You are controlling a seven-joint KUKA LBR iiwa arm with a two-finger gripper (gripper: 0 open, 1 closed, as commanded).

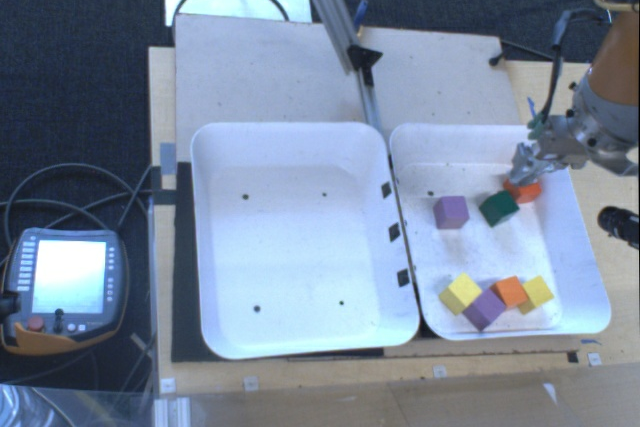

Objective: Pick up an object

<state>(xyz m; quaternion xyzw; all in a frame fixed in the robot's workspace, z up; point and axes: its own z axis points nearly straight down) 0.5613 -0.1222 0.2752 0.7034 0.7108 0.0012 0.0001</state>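
Across the right half of the frame, the right bin [590, 300] on the desk [280, 65] holds seven blocks, and the arm [615, 90] reaches in from the right edge. Its gripper [524, 167] sits low over an orange-red block [524, 190] touching a green block [498, 208]; I cannot tell its grasp. A clean lift likely needs it centred on the orange-red block, clear of the green one.
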